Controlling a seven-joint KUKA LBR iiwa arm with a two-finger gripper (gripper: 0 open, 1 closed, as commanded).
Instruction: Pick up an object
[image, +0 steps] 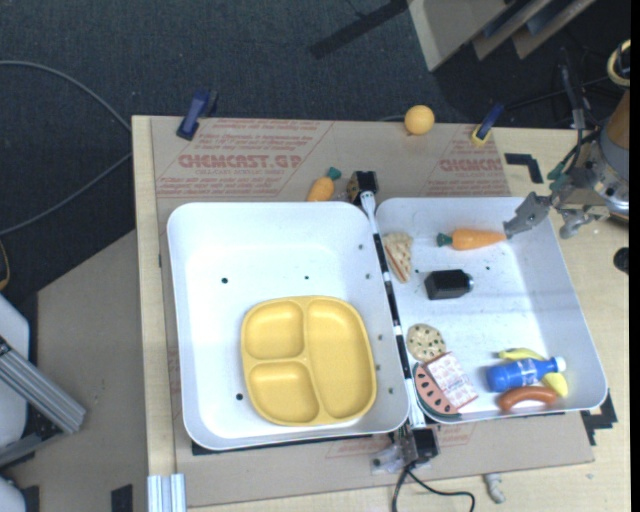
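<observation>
The right bin (560, 290) holds several toy items. An orange carrot (476, 238) lies near its far edge and a black block (447, 284) sits just in front of it. Against the left wall lie a bread slice (399, 256) and a cookie (426, 341). At the near end are a watermelon slice (443, 386), a blue bottle (520, 374), a yellow banana (545, 368) and a sausage (527, 399). My gripper (551, 216) hangs over the bin's far right corner, just right of the carrot. It is open with nothing between its fingers.
The left bin (200, 260) holds a yellow divided plate (308, 358). Beyond the bins, an orange ball (419, 119) and a small orange toy (322, 188) lie on the board. Blue clamps (195, 113) hold the board's far edge.
</observation>
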